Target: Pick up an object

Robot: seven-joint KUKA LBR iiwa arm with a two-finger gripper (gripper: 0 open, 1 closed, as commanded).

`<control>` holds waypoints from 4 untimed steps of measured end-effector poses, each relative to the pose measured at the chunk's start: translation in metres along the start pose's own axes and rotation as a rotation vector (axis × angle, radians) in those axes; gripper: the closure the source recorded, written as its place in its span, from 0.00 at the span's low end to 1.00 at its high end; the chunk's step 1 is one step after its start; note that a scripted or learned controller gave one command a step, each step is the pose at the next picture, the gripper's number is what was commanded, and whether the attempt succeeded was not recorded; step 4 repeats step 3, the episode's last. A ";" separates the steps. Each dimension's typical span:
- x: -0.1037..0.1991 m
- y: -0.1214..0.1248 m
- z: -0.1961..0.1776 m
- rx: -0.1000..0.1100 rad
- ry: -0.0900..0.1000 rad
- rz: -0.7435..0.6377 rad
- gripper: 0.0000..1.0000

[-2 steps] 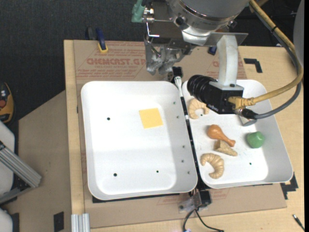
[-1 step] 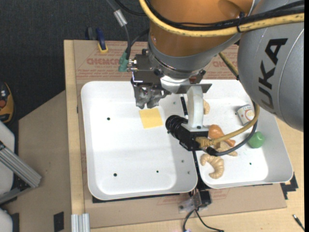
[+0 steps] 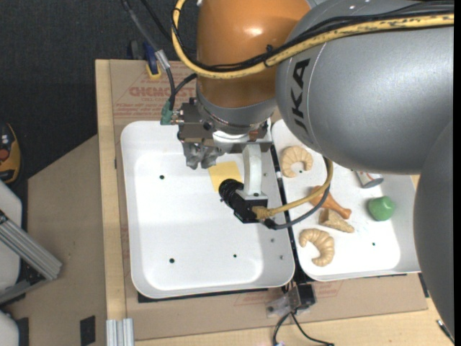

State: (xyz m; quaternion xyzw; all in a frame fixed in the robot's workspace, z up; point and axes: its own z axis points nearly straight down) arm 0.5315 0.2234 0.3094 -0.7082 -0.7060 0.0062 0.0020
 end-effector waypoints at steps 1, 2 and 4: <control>-0.014 -0.056 0.145 0.008 -0.001 -0.001 1.00; 0.002 -0.051 -0.002 -0.027 0.014 -0.006 1.00; 0.000 -0.054 -0.193 -0.030 0.016 -0.006 1.00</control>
